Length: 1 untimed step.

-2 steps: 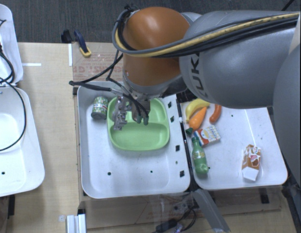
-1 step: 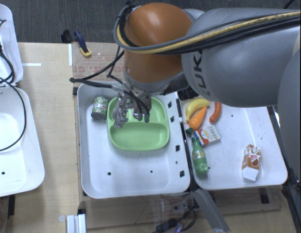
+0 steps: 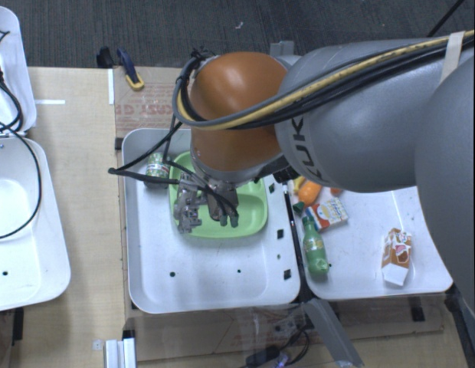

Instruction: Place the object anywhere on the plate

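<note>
A green square plate [image 3: 249, 213] lies in the left bin [image 3: 207, 282], toward its back. My gripper [image 3: 207, 215] hangs low over the plate's left half. Its fingers [image 3: 188, 215] stand apart, green plate showing between them and nothing held. A small silvery can-like object [image 3: 155, 167] lies just off the plate's back left corner, near the bin's wall, left of and behind the gripper. The orange wrist and grey arm hide the plate's back edge.
The right bin [image 3: 360, 282] holds a green bottle [image 3: 315, 245] along its left wall, an orange item [image 3: 308, 192], a red and white packet [image 3: 332, 212] and a small carton [image 3: 396, 257]. A white tray with black cables [image 3: 15, 205] sits at far left.
</note>
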{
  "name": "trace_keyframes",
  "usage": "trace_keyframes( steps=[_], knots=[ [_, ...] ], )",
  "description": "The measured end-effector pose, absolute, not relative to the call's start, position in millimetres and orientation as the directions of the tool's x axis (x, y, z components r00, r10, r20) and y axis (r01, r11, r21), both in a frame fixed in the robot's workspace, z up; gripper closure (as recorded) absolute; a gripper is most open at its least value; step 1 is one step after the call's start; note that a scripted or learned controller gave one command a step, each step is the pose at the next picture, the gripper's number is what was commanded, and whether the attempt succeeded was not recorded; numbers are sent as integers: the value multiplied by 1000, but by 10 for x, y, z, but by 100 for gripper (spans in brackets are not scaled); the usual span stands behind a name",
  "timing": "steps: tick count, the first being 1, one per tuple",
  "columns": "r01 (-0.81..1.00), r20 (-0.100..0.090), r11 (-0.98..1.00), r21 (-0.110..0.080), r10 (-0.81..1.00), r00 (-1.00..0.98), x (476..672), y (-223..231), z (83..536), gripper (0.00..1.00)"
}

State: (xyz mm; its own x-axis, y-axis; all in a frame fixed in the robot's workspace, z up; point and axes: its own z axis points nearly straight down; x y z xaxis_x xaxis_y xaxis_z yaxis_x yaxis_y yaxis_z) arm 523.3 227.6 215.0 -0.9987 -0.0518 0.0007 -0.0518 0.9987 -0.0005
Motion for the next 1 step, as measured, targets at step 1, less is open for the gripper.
trace_keyframes(
  steps=[1],
  knots=[
    [-34,-2,999,1,-34,-999,5700,2284,2224,100]
  ],
)
